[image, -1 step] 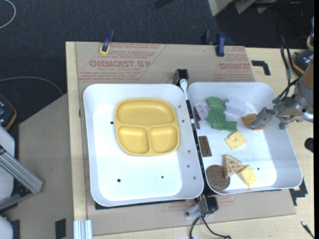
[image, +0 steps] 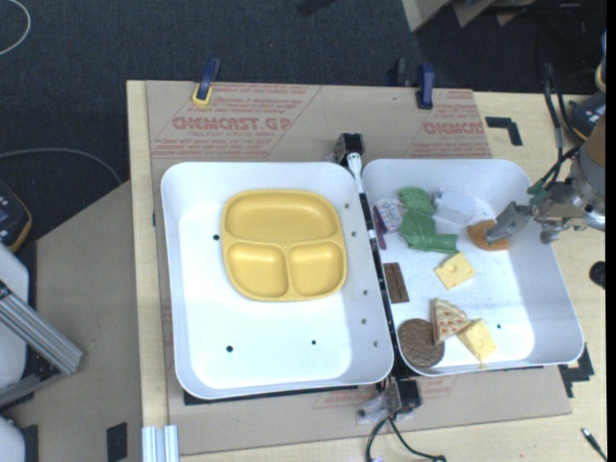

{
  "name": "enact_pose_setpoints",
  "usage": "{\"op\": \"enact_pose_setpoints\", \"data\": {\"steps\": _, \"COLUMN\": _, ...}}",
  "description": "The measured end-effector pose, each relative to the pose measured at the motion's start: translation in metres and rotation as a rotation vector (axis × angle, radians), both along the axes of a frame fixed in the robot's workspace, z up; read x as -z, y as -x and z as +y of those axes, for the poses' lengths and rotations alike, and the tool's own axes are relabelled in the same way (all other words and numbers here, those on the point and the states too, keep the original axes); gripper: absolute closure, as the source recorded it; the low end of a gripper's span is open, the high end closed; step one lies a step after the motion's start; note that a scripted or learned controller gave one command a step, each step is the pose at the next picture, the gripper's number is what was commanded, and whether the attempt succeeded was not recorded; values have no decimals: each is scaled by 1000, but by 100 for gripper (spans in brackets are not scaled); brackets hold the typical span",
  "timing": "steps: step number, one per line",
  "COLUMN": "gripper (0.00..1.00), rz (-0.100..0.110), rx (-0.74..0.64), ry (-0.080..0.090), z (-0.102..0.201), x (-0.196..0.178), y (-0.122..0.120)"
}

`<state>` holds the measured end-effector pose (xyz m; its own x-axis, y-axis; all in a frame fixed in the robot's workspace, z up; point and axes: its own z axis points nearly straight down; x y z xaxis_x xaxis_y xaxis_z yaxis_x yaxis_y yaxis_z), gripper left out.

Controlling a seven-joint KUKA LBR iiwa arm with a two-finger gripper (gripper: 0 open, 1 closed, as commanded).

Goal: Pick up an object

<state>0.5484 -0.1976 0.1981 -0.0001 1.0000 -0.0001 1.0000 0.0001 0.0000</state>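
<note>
1. Camera view: gripper [image: 508, 224] hovers at the right bin's [image: 539, 345] 2 o'clock, beside the brown disc [image: 486, 235]; can't tell jaw state.
2. Looks like approach stage; next it probably needs lowering onto the disc.

The arm [image: 589, 162] is cut off by the right edge, so little beyond its wrist shows. The gripper [image: 510, 221] is small and blurred, covering part of an orange-brown round piece [image: 484, 236]. A clear wrapper [image: 460, 210] beside the green toy [image: 422, 221] is too faint to identify.
</note>
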Motion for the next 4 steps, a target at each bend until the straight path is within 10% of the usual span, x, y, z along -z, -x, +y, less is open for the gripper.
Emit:
{"op": "enact_pose_setpoints", "data": {"steps": 3, "gripper": 0, "rz": 0, "rx": 0, "ry": -3, "z": 10, "x": 112, "y": -3}}
{"op": "enact_pose_setpoints", "data": {"steps": 4, "gripper": 100, "rz": -12, "rx": 0, "ry": 2, "z": 9, "x": 96, "y": -7}}
